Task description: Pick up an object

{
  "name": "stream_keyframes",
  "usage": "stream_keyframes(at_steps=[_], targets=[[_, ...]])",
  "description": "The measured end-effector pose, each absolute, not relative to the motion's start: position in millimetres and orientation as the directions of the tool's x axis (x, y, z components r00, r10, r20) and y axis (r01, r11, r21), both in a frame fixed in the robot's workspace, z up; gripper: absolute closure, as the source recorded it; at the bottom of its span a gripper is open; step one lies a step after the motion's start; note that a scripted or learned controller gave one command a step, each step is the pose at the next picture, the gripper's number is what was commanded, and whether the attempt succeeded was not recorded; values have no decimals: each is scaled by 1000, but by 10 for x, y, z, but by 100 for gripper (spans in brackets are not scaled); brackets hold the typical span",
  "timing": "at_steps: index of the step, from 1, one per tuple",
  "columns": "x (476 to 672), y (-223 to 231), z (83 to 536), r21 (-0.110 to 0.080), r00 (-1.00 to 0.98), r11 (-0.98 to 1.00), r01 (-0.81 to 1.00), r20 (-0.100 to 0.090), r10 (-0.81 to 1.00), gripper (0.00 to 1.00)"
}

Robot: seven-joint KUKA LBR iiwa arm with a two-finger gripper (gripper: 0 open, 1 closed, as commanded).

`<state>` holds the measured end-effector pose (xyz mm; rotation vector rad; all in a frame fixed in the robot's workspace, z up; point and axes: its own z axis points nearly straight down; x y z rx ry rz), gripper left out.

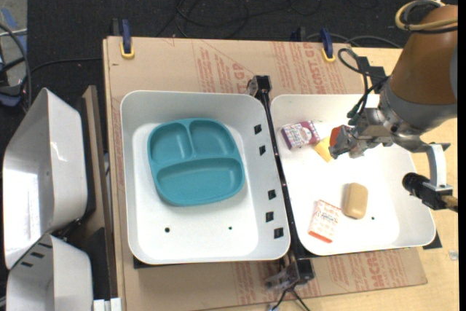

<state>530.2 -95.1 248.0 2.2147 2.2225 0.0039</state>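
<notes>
While the arm reaches in from the right over the right bin, its gripper sits low in the upper middle of that bin. Whether the gripper is apart or together cannot be told from this view. A red object lies at the gripper tip, touching or just beside it; contact cannot be confirmed, and its long axis cannot be made out. No object can be seen held.

Just left of the gripper lies a yellow piece, small and wedge-like, its long axis running diagonally from upper left to lower right. Beside it, further left, lies a purple packet, long axis roughly across the bin, tilted slightly up at the right end.

In the lower half of the right bin, a tan block lies flat, long axis running near to far, well apart from the gripper. To its lower left, an orange-and-white packet lies flat, long axis also near to far, leaning slightly right at its far end.

The left bin carries a teal divided plate with three compartments, the two small ones toward the far side. Both bins rest on the table.
</notes>
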Motion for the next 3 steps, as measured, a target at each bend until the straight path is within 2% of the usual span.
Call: stream_keyframes(at_steps=[2, 3], targets=[[5305, 158, 2571, 1, -9, 9, 1000, 1, 1000, 100], [5322, 698, 2376, -3, -8, 8, 1000, 1, 1000, 100]])
